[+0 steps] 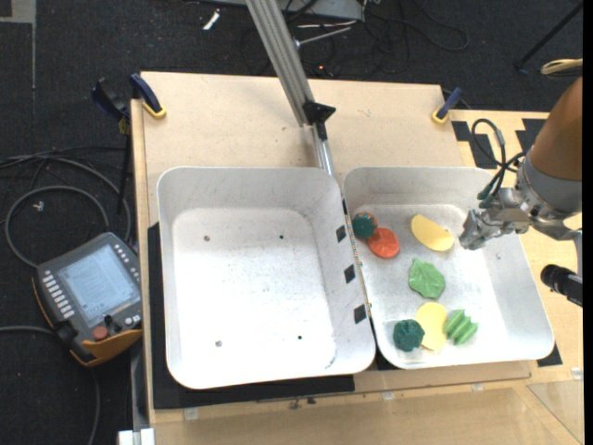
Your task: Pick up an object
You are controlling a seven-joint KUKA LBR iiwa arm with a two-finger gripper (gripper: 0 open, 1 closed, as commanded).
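Wooden bench (pixel 232 119), two white bins; right bin (pixel 519 290) holds all objects. Gripper (pixel 470 236) low beside yellow piece (pixel 432 233), nothing between fingers; jaw state unclear. Risk: off-centre descent nudges piece aside, or tips strike bin floor; neighbouring green leaf (pixel 427 278) near.
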